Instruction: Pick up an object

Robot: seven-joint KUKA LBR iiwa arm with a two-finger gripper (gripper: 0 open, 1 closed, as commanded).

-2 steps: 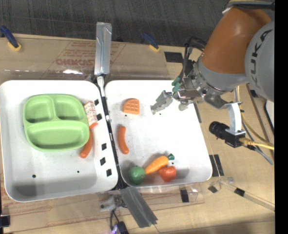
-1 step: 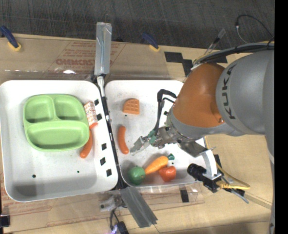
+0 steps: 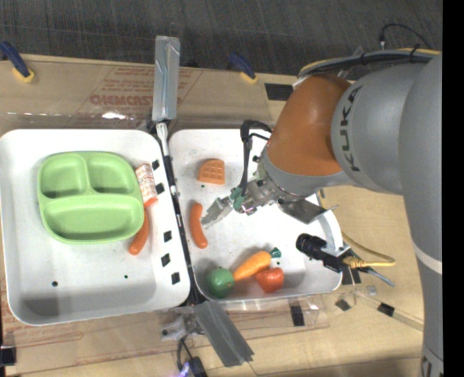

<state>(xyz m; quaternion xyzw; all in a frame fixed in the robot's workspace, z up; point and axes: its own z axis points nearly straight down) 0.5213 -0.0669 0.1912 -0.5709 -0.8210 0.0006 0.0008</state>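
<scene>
**Gripper hangs over the right bin with nothing between its fingers**

The gripper (image 3: 216, 209) sits low over the middle of the right bin (image 3: 326, 289), its two slim fingers spread apart and pointing toward the divider between the bins. No object lies between them.

Closest to it is an orange sausage (image 3: 197, 225), lying on the bin floor just beside and below the fingertips. Above the gripper, toward the far wall, rests a small waffle (image 3: 211, 171). Below it, along the near wall, three things crowd together: a green ball-like vegetable (image 3: 220, 281), a carrot (image 3: 253, 264) with a green top, and a red tomato (image 3: 271, 280) touching the carrot.

Beyond the divider, well to the gripper's far side, the left bin (image 3: 27, 289) holds a green divided plate (image 3: 90, 196). A small wrapped packet (image 3: 145, 181) leans at the plate's edge, and a second orange sausage (image 3: 140, 236) lies against the plate's lower corner.

The arm (image 3: 349, 132) reaches in behind the gripper, over the cardboard-covered surface (image 3: 74, 85).
</scene>
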